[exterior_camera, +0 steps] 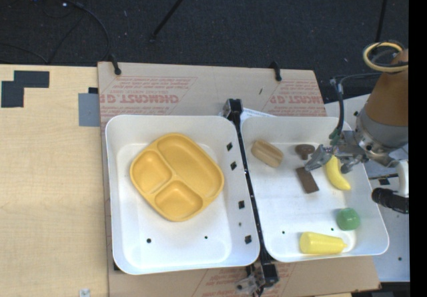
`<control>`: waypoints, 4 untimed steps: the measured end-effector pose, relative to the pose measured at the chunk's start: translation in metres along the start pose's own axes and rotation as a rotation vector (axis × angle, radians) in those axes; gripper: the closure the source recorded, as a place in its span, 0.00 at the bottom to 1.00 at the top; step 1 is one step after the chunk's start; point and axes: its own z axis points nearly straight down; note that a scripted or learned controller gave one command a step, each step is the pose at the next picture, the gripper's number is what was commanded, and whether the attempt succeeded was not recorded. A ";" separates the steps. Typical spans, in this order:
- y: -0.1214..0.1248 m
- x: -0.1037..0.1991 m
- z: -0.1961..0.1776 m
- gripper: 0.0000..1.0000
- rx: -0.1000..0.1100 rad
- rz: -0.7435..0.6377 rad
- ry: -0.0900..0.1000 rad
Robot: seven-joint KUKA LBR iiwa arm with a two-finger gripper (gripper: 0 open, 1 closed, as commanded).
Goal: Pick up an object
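The fingers (331,155) of the arm (389,105) are low over the right bin (267,235), close to its right wall. They look spread apart, with the grey tips pointing to the left, but the view is too small to be sure, so their state cannot be told. Nothing is seen between them. The banana (337,173) lies just beside the fingers, a little below them in the picture, perhaps touching one tip. The dark brown block (307,179) lies to the left of the banana, and a small brown piece (305,151) is just above this block.

The bench (47,189) is of light wood, and a cardboard sheet (200,92) with red print lies under both bins. Behind the bench there is a dark floor (200,9) with cables.

The right bin holds six things: one banana, one brown block, one small brown piece, one tan bread-like roll (267,153), one green ball (347,219) and one yellow cone-like thing (322,243). The left bin (127,242) holds one yellow tray (176,176) with three compartments.
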 end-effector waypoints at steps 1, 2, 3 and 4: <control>0.003 0.000 -0.008 0.00 -0.014 -0.003 -0.002; 0.012 0.006 0.042 0.00 -0.011 -0.006 -0.002; 0.012 0.006 0.096 0.00 -0.012 -0.002 -0.002; 0.012 0.006 0.083 1.00 -0.012 -0.002 -0.002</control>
